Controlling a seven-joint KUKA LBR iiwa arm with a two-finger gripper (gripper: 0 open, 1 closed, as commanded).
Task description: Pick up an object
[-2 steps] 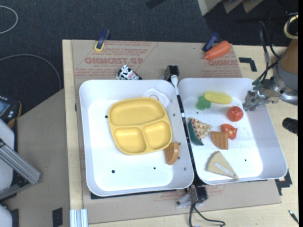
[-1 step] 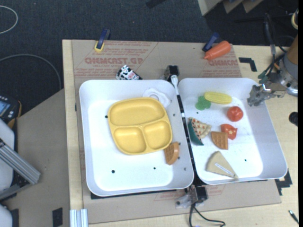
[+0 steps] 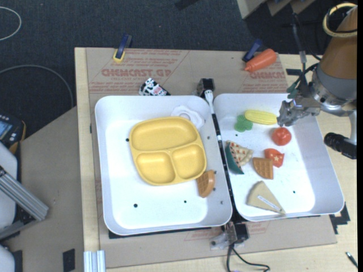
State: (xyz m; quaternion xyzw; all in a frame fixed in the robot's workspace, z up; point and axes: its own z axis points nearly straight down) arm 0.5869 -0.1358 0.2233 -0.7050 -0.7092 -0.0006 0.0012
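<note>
Gripper [image 3: 287,115] is hung just above the red tomato [image 3: 281,135], corn [image 3: 260,117] beside; finger state can't be told.

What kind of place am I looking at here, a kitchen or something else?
Probably a robot test lab rather than a kitchen: the arm reaches over two white bins, the food is toys such as a plastic corn cob, and the bench is a taped board with loose cables.

Open floor btw waffle [image 3: 263,168] & right bin wall [image 3: 328,169].
</note>
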